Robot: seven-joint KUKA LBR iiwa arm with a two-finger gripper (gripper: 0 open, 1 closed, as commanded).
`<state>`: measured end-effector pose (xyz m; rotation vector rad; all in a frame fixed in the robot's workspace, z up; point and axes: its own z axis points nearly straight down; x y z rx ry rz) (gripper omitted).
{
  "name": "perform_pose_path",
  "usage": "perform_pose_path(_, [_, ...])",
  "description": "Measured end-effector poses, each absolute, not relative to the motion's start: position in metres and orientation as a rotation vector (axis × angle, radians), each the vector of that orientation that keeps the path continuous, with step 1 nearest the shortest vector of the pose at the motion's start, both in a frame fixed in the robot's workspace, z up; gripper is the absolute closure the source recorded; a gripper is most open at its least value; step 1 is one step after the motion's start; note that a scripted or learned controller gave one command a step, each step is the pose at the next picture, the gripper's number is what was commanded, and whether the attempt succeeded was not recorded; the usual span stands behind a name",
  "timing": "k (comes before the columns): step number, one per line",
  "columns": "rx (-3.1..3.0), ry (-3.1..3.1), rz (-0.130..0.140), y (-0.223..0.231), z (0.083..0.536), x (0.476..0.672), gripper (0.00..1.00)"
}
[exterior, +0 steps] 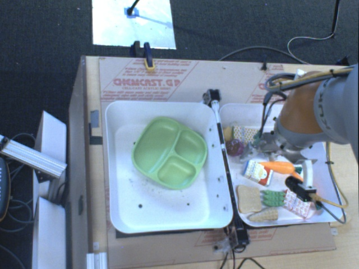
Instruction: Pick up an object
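Lying across the middle of the left bin [120, 150]: a green divided plate [169, 151], leaving bare floor along the near and left margins. Crowding the right bin [247, 110]: an orange carrot [279, 166], a small carton [258, 172], flat toy pieces [251, 198]. Overhanging that bin's far side: the arm [314, 111].

You are looking at 2 smooth white plastic bins [120, 206], faintly glossy. The green divided plate [170, 152] is showing a matt plastic finish. Printed brown protective paper is covering the worktop [168, 80]. Rough dark carpet is lining the floor [39, 43].
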<state>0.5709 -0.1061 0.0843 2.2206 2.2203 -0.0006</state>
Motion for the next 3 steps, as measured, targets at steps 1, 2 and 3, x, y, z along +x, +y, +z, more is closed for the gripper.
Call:
perform_pose_path(1, [2.249, 2.263, -0.054, -0.118, 0.078, 0.657, 0.0])
perform_pose_path(2, [2.213, 2.229, -0.001, -0.118, 0.095, 0.669, 1.0])
perform_pose_path(3, [2.212, 2.225, 0.006, -0.082, 0.198, 0.656, 1.0])
